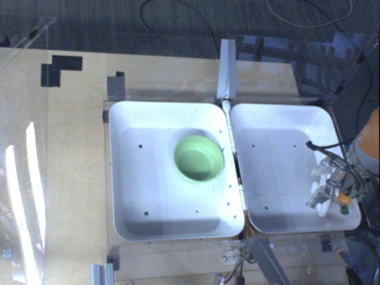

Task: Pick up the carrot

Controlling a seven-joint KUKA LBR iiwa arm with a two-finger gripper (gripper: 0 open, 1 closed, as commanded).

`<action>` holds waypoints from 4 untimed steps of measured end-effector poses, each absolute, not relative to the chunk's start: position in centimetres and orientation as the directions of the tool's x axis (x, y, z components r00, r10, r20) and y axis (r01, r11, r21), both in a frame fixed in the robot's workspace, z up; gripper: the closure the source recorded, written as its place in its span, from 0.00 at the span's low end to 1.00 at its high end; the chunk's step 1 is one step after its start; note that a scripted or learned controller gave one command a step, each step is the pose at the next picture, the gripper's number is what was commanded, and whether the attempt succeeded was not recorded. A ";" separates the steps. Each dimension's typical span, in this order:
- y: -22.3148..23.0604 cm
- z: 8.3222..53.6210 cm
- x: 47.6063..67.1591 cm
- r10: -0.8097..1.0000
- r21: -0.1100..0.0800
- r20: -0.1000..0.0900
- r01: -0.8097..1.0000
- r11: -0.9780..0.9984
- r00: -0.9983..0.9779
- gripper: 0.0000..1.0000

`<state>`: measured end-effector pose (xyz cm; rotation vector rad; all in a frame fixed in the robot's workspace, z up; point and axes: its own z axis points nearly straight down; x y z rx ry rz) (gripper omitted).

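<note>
White bins, two, side by side on the wooden table (71, 177), seen from the one overhead cam at a slant. Left bin (136, 212) holds a green bowl (199, 158), upright, sitting right of centre, near the divider but not touching the wall as far as I can tell. Right bin (273, 159) is bare over most of its floor.

Arm (369, 144) comes in from the right edge, grey w/ orange band partly visible. Pincer (323, 192) sits low over the right bin's far-right side, close to the rim, w/ black cable looping above it. Clear/pale fingers (319, 172) are hard to read against the white floor; can't tell if open or closed.

Carrot (342, 199): small orange bit right next to the pincer tip, near the bin's lower-right corner. Looks like it's at or just beside the fingers, but can't confirm it's between them, so not calling it held. Could also be partly hidden by the pincer hardware.

Step, my read: grasp phase, pincer down at the carrot, lift not yet done. Next move prob needs fingers straddling the carrot, closing firmly, then straight lift clear of the rim. Risk: carrot is tight to the bin wall/corner, so a finger may hit the wall or nudge it away; small target, easy miss.
</note>
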<state>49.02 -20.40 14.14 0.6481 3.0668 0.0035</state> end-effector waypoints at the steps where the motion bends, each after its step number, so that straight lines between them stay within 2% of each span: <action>1: -11.0 9.0 49.3 0.571 0.009 -0.014 0.571 0.821 -0.821 0.00; 2: -16.0 15.3 51.1 0.632 0.004 -0.008 0.632 0.775 -0.775 0.00; 3: -19.6 9.0 55.6 0.630 0.006 -0.013 0.630 0.776 -0.776 0.00; 4: -19.5 10.2 55.9 0.626 0.009 -0.019 0.626 0.780 -0.780 1.00</action>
